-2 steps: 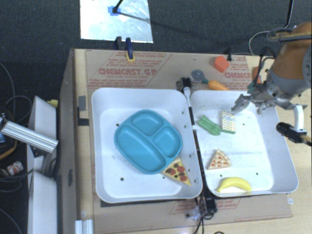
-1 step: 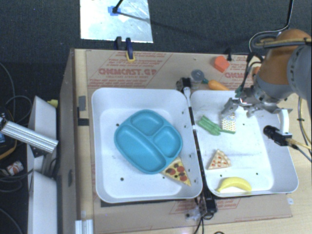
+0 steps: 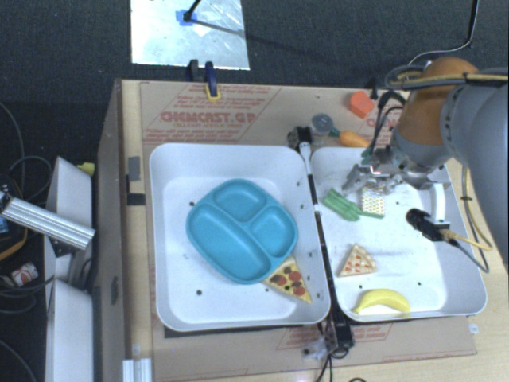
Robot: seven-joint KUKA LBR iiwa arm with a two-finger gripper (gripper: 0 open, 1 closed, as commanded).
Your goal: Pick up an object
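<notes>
My gripper [image 3: 371, 185] hangs low over the back of the right bin [image 3: 457, 289], open, with nothing between its fingers. Just in front of it lies a pale waffle-patterned square [image 3: 372, 204], and a green pea pod [image 3: 342, 206] lies to its left. Nearer the front are a triangular sandwich piece [image 3: 358, 261] and a yellow banana [image 3: 382, 301]. In the left bin [image 3: 171, 181] a blue divided plate [image 3: 241, 229] sits in the middle, with a pizza slice [image 3: 289, 280] against its front right edge.
The ridge between the two bins [image 3: 316, 221] runs front to back just left of the pea pod. Behind the bins on the cardboard lie an orange block [image 3: 360, 103], a carrot [image 3: 351, 139] and a grey round piece [image 3: 321, 123].
</notes>
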